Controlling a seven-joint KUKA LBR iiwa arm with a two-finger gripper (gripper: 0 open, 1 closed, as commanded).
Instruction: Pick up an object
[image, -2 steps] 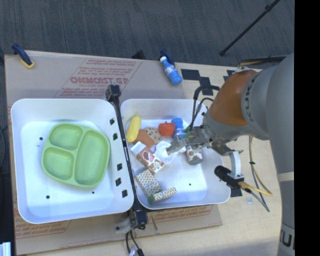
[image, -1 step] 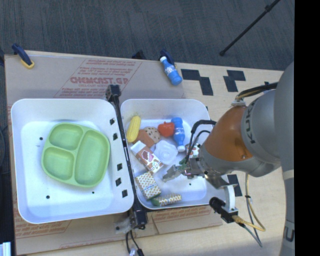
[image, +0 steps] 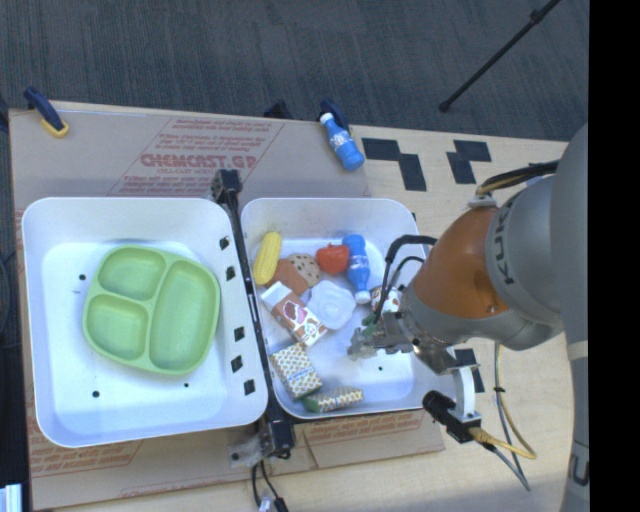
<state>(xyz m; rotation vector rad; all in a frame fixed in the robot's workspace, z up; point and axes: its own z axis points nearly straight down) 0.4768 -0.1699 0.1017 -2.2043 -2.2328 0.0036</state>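
Observation:
The right bin (image: 395, 214) holds several small items: a yellow corn cob (image: 266, 257), a brown cookie-like piece (image: 298, 272), a red tomato-like piece (image: 333, 259), a blue bottle (image: 357, 263), a clear white cup (image: 331, 305), a small carton (image: 296, 315), a checkered box (image: 297, 371) and a green-patterned packet (image: 335, 400). My gripper (image: 372, 338) reaches down into the right side of this bin, just right of the clear cup. Nothing shows between its tips.
The left bin (image: 40, 300) carries a green divided plate (image: 152, 310). A blue bottle-shaped clamp (image: 342, 141) lies on the bench behind the right bin. Black clips (image: 226, 184) join the bins along the middle wall. The arm's orange band (image: 462, 270) overhangs the right bin's right rim.

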